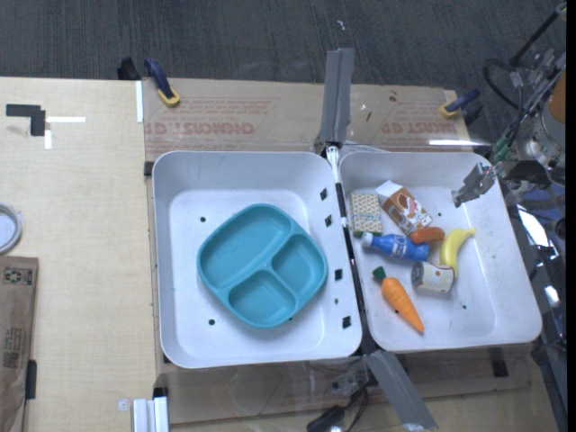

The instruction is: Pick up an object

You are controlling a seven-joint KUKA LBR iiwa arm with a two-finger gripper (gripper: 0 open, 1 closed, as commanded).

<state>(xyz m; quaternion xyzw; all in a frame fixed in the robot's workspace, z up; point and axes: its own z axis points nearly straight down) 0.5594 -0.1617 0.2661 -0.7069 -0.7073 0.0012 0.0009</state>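
Observation:
The right bin (504,304) holds a cluster of small items. There is a speckled cracker box (366,212), a brown and white carton (405,208), a blue bottle (397,247) and a small orange piece (428,236). Beside these are a yellow banana (456,246), a small can (434,278) and a carrot (402,302). My gripper (473,184) hangs over the bin's far right part, up and to the right of the banana, apart from every item. Nothing is seen in it.
The left bin (180,187) holds a teal divided plate (261,264). A grey post (337,97) rises behind the seam between the bins. Clamps (160,81) sit on the cardboard at the back. Cables (517,79) hang at the far right.

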